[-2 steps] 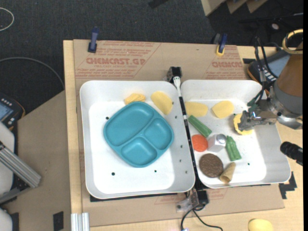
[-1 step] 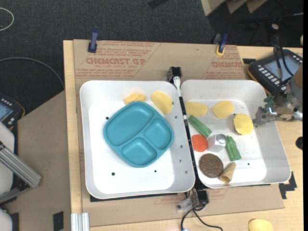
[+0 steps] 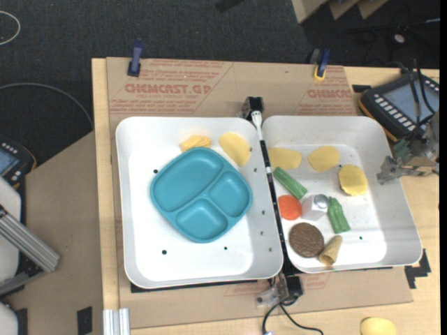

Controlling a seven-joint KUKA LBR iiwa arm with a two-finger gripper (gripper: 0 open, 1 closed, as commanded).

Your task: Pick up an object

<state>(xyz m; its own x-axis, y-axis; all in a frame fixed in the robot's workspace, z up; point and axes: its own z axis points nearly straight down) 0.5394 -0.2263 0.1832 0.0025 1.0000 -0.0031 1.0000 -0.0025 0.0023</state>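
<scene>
Gripper hovers at right bin's right edge, beside yellow piece; its fingers' state I cannot tell.

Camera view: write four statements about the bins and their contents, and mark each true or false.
1. The blue divided tray lies in the left bin. True.
2. The brown round cookie lies in the left bin. False: it is in the right bin.
3. The gripper is at the right bin's right rim. True.
4. The red round piece sits on the blue tray. False: it lies in the right bin, by a green piece.
</scene>
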